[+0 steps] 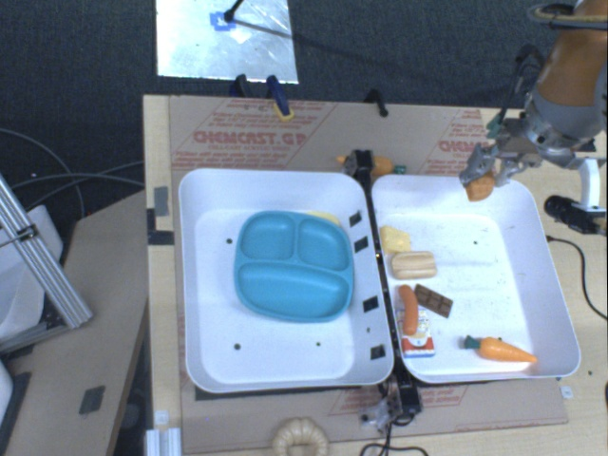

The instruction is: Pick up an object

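Dark carpet floor (76, 65), shiny metal sheet (226, 25), cardboard-covered bench (256, 136), aluminium frame (33, 255)

A: Entry one, arm (575, 65): cut off by the top and right edges; upper links out of frame.

B: Claw (487, 172): small and blurred. An orange lump (481, 189) sits at its tips, kind too blurred to tell. Whether it is gripped cannot be told.

A: Yellow item (326, 218): mostly hidden behind the blue tray (293, 265); only a sliver shows.

B: Carton (418, 341): print too small to read; upper end covered by the sausage (408, 309).

A: Ring (301, 439), bottom edge: cut off below.

B: Orange piece (381, 166) behind the black clip (361, 162): partly hidden, kind unclear.

A: Metal frame (33, 255), left: cropped by the edge.
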You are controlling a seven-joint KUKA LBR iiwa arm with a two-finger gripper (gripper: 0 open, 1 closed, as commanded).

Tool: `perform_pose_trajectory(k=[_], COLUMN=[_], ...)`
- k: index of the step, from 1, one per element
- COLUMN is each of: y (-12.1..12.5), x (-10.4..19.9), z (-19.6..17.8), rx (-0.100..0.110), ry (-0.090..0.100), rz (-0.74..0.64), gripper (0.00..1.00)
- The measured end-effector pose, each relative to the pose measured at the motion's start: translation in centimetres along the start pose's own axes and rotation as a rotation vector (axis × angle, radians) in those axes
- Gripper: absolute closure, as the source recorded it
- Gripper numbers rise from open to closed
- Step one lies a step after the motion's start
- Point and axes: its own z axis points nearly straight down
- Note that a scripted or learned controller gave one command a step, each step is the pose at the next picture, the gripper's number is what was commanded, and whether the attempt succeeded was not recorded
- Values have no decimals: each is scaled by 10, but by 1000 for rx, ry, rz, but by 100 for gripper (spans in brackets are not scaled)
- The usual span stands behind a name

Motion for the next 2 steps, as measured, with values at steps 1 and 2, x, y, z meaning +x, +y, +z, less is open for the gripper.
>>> perform_pose_trajectory(k=[1,2], y=[1,-9], x=[58,113], z=[2,11], rx=[4,6], ry=[3,3], rz=[-6,-6], gripper=[100,100])
